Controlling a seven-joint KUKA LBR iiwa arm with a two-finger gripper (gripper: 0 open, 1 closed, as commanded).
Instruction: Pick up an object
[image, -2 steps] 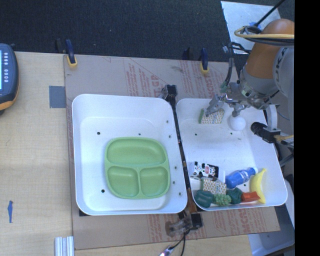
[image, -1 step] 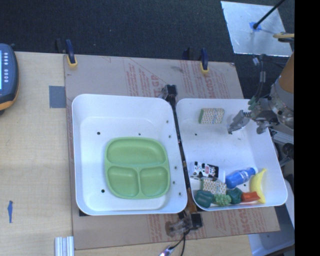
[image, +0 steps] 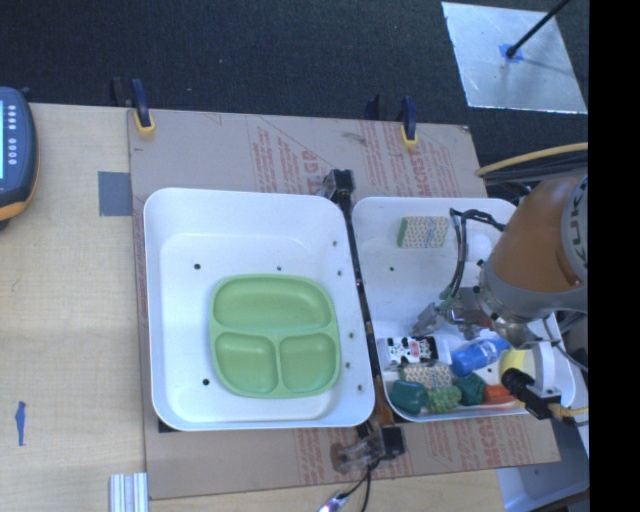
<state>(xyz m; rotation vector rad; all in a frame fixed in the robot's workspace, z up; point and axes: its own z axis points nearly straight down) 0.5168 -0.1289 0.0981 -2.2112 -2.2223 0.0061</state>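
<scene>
My gripper (image: 449, 318) hangs over the middle of the right bin (image: 385, 225), open, with nothing between its fingers. Just below it lies a cluster of small objects along the bin's front edge: a black, white and red item (image: 411, 350), a blue bottle (image: 477, 354), a speckled sponge (image: 430, 376), a teal piece (image: 406, 397), a green piece (image: 445, 398), an orange piece (image: 497, 395) and a yellow one (image: 515, 361). Another speckled sponge (image: 423, 232) lies alone at the bin's far side. The arm hides the bin's right part.
The left bin (image: 170, 300) holds a green divided plate (image: 274, 334). A black clip (image: 341, 184) sits where the two bins meet at the back. A dark device (image: 14, 150) rests at the bench's far left.
</scene>
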